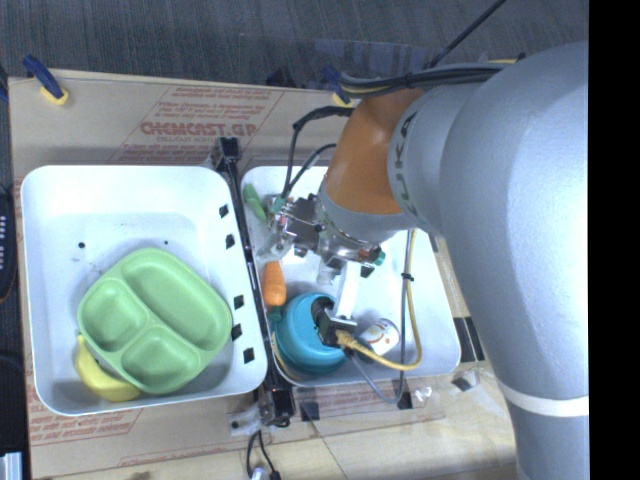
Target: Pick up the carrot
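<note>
Gripper (287, 224) hovers just beside the carrot (272, 283), open or closed I can't tell; cardboard (180, 128) under the carrot's bin (432, 313), dark carpet (150, 18) beyond.

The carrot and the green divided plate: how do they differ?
The carrot is orange, the plate green. The carrot is small and slender; the plate is wide, with three compartments. The carrot lies in the view's right bin, the plate in the view's left bin. Both lie in white bins.

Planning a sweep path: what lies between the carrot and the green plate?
Between carrot and green plate, the camera view shows just the two bins' adjoining walls and black clips.
</note>
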Controlling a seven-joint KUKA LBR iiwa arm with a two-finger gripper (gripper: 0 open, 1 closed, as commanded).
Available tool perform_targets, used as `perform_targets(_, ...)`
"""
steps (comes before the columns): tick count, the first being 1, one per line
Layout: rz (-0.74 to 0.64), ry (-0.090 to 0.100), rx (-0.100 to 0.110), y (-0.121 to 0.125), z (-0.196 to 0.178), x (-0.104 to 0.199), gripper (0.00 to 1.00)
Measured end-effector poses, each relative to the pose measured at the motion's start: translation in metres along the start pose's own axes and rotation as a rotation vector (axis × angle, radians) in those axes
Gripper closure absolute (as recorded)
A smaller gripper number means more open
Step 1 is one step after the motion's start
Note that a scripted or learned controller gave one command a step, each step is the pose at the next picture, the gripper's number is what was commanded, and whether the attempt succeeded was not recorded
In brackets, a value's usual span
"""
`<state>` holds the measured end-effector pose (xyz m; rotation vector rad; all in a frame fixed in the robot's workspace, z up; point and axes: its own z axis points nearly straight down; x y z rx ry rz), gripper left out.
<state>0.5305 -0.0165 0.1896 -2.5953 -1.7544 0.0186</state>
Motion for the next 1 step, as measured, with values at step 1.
perform_targets(1,0.000,0.000,0.000,0.0000,0.0000,0.0000,0.00)
